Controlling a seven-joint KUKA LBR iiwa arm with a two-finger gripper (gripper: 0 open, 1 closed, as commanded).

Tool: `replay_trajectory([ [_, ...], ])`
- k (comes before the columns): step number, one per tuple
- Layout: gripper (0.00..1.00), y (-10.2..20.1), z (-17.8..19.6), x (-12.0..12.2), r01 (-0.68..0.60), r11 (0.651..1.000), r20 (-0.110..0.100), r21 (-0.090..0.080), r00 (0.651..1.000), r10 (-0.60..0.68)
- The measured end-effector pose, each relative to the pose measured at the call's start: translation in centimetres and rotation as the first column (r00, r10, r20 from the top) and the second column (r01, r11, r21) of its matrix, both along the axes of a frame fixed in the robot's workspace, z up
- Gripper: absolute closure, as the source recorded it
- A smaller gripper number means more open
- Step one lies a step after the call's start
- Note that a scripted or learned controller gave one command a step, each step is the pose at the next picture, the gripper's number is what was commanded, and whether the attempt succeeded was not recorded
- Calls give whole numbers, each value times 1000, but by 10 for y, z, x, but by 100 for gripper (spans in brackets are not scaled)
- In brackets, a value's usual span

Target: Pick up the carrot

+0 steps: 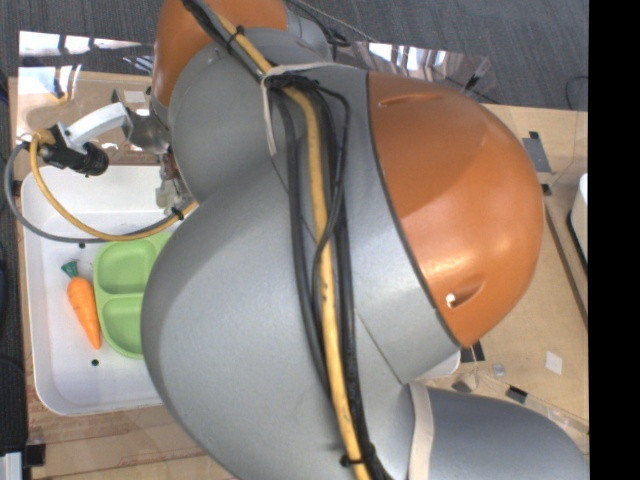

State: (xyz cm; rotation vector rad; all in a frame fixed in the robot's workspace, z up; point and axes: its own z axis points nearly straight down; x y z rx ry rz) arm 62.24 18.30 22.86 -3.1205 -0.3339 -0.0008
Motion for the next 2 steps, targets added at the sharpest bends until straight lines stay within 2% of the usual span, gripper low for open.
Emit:
replay_trajectory([
  [1,100,37,72,3,3,1000,4,-1,1000,-3],
  [2,100,35,-4,17,6,1000,-10,-8,1000,-6],
])
